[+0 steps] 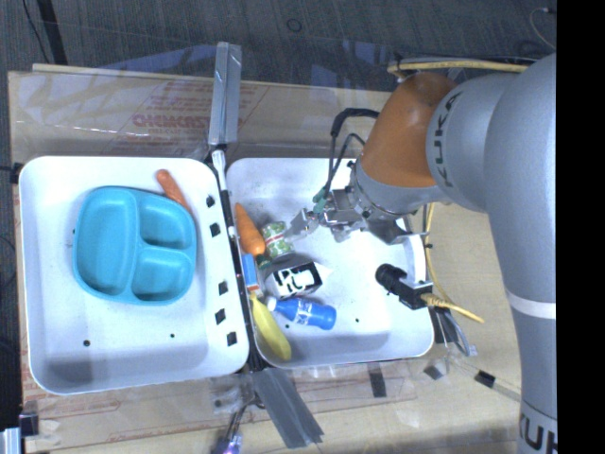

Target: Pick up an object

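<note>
Jaws (317, 214) over the right bin (378, 343); can't tell their state. Green can (274, 237) lies just left and nearer (carrot (249, 230) crowds its left side).

This looks like a robotics lab: a grey KUKA arm (492, 159) reaches in from the right over two white bins (38, 348) taped on a wooden counter (113, 112), with dark carpet (284, 8) above.
</note>
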### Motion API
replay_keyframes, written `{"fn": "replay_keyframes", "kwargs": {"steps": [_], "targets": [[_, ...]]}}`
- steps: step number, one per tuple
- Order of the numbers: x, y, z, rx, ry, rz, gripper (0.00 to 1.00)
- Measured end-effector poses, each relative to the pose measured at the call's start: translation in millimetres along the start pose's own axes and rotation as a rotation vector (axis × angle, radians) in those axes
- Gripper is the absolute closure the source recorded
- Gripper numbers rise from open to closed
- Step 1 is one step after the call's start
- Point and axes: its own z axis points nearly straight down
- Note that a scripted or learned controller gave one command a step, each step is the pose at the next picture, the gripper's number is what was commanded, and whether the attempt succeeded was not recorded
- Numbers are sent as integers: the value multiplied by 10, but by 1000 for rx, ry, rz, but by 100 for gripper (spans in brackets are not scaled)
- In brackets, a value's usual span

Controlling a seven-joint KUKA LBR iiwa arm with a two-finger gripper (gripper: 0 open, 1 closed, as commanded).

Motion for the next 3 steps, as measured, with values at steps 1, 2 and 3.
{"fn": "replay_keyframes", "kwargs": {"steps": [1, 2, 3], "targets": [[91, 539, 740, -7, -6, -160, 0], [85, 83, 754, -4, 0, -142, 0], [82, 85, 656, -2, -1, -147, 100]]}}
